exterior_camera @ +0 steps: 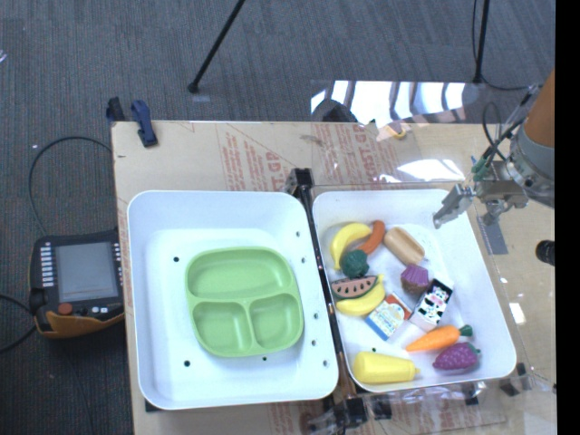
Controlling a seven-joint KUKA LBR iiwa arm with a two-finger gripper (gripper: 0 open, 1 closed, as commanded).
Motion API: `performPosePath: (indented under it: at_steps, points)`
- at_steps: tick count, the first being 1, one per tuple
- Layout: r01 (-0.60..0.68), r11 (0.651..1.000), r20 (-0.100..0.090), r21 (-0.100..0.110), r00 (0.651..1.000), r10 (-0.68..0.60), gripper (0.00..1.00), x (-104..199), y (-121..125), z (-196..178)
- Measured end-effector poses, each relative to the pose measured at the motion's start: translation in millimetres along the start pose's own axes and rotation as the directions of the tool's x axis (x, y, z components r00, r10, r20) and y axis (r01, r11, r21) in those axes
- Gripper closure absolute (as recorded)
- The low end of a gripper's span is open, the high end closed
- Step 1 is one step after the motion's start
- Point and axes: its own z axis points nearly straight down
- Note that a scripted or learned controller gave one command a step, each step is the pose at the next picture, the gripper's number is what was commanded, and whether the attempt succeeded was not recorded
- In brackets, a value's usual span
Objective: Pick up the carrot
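Observation:
The carrot (433, 339) is orange with a green top and lies near the front right of the right bin (485, 284), between a milk carton (433, 303) and purple grapes (456, 358). My gripper (469, 227) hovers over the bin's back right corner, well behind the carrot. Its two grey fingers (448, 208) are spread apart, open, with nothing between them.
Bananas (349, 239), a watermelon slice (353, 287), a hot dog (404, 243), a juice box (388, 316), a yellow corn-like piece (384, 367) and other toy foods crowd the right bin. A green divided plate (243, 298) sits in the left bin (154, 243).

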Motion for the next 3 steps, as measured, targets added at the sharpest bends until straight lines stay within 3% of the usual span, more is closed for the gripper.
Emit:
performPosePath:
  at_steps: [1, 2, 3]
  points:
    - [0.037, 0.999, -0.006, 0.015, 0.999, -0.037, 0.00, -27, -42, 105]
    - [0.144, 0.989, -0.004, 0.005, 0.990, -0.144, 0.00, -26, -104, 124]
    - [0.539, 0.842, -0.006, -0.005, 0.842, -0.540, 0.00, -12, -115, 169]
